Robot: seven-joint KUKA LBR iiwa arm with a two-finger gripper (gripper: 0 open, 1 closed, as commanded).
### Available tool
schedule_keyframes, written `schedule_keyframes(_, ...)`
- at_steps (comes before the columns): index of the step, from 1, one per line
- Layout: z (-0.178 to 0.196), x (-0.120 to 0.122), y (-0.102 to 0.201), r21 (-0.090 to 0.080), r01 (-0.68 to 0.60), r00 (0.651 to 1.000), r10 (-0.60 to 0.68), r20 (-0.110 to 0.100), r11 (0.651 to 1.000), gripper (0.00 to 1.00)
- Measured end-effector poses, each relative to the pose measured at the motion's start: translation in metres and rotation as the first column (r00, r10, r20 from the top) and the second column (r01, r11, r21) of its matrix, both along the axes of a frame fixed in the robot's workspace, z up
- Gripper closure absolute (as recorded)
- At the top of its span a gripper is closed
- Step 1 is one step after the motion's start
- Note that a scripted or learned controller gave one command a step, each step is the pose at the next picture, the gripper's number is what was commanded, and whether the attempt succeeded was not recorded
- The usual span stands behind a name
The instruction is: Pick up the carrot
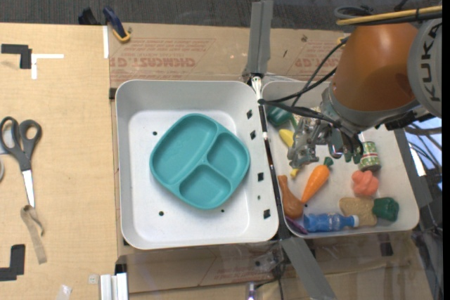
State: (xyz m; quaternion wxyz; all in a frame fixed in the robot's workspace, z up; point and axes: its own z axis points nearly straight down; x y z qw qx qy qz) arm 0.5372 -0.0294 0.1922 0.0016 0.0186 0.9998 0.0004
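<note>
Hovering over the right bin (411,218), the gripper (304,151) hung below the grey arm's orange band (373,67), its metal fingers pointing down toward the bin floor. Whether it was wide or narrow could not be told from the camera view, since cables and the wrist body crowded that area. Nothing could be seen held by it.

Just below and to the right of the gripper lay the carrot (316,182), orange, slanted with its thicker end up toward a small green top and its tip pointing down-left. It rested on the bin floor, apart from the gripper as far as the view showed.

Around the carrot, the right bin held other toys: a yellow piece (286,137) near the upper left, a dark orange item (290,199) along the left wall, a blue bottle (327,223) lying along the near edge, a tan biscuit-like piece (357,206), a dark green object (385,208), a salmon-pink lump (365,183), and a small can with a green label (369,155).

On the floor of the left bin (133,172) sat a teal divided plate (200,161), turned at an angle. To the left, on the wooden bench (63,221), lay a pair of scissors (22,151) with grey handles.
</note>
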Motion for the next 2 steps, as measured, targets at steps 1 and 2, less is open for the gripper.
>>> schedule_keyframes(1, 0.000, -0.049, -0.022, -0.001, -0.489, 0.873, 0.489, -0.002, 0.873, 1.00)
schedule_keyframes(2, 0.000, -0.020, 0.018, -0.001, -0.767, 0.642, 0.767, 0.000, 0.642, 1.00)
